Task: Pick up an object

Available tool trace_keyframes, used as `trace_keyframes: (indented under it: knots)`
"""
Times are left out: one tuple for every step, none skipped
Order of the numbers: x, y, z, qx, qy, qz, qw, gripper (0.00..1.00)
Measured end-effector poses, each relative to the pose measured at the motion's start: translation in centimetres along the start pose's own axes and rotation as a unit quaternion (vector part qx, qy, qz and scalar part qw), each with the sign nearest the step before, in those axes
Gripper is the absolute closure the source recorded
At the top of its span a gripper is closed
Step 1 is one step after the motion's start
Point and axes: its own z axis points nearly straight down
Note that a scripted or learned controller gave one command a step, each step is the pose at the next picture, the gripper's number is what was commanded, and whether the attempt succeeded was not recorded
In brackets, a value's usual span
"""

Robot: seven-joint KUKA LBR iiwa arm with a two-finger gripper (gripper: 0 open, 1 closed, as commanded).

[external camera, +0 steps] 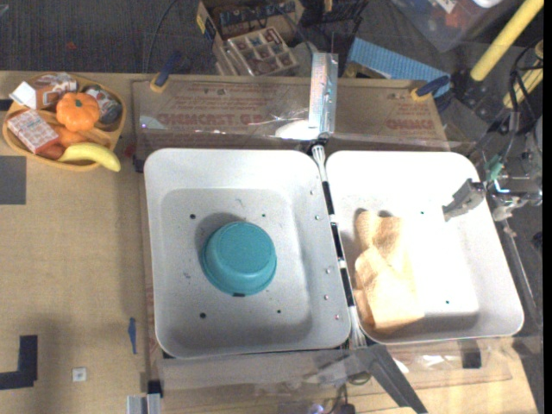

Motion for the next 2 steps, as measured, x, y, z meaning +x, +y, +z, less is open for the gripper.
trace_keyframes:
  knots:
    - [3.7,4.1,10.7,0.000,0.000,0.015,0.9999,0.00]
    - [4.9,6.3,19.1,-0.005,0.000,-0.044,0.9990,0.00]
